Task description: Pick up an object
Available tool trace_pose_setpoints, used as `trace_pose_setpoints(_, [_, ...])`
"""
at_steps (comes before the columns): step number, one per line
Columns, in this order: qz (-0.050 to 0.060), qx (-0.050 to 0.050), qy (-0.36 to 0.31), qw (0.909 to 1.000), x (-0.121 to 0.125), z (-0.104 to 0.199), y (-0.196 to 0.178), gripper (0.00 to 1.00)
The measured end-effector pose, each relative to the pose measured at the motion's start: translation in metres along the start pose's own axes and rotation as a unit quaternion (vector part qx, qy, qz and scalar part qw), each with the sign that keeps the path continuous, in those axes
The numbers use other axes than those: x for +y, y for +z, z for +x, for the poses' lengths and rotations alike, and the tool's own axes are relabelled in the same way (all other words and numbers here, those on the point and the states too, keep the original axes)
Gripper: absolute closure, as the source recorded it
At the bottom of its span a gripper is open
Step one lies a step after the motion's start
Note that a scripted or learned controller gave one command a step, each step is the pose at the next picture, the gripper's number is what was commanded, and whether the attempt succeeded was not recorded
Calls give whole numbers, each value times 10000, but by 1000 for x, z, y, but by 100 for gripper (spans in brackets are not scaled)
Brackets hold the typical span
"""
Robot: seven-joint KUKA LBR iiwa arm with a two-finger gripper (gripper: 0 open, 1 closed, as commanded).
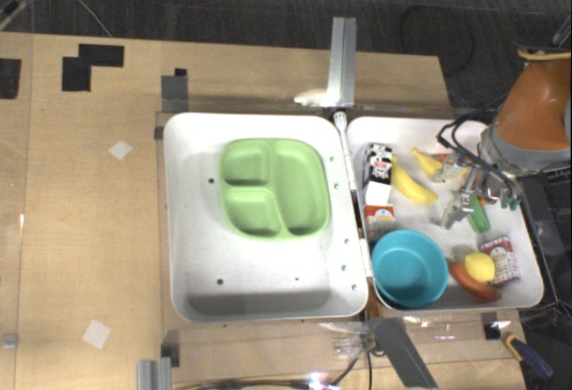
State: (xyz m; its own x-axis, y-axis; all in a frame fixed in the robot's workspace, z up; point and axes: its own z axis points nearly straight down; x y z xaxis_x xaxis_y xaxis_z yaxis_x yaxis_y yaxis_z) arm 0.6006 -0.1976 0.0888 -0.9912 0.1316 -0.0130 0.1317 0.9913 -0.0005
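Note:
My gripper (458, 207) hangs over the right bin (533, 290), in its middle right part, with the orange-banded wrist (536, 106) above it at the right edge. A banana (414, 186) lies just left of the gripper, and a second yellow piece (427, 162) lies behind it. A small green object (481, 218) sits right beside the gripper. In front of it are a lemon (480, 267) resting on an orange-red item (471, 284) and a pink packet (500, 256). I see nothing held in the gripper.
A blue bowl (408, 268) fills the right bin's front left corner. A black-and-white carton (380, 162) and a red-and-white box (379, 205) lie along its left wall. The left bin (192, 272) holds a green divided plate (273, 187). A metal post (343, 66) stands behind the bins.

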Motion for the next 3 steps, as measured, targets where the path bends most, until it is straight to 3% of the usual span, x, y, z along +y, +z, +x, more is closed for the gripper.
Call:
trace_pose_setpoints(2, [1, -1, 1159, 9933, -12, 27, 0, 0])
trace_pose_setpoints(3, [1, 3, 1333, 9911, -15, 56, -1, 0])
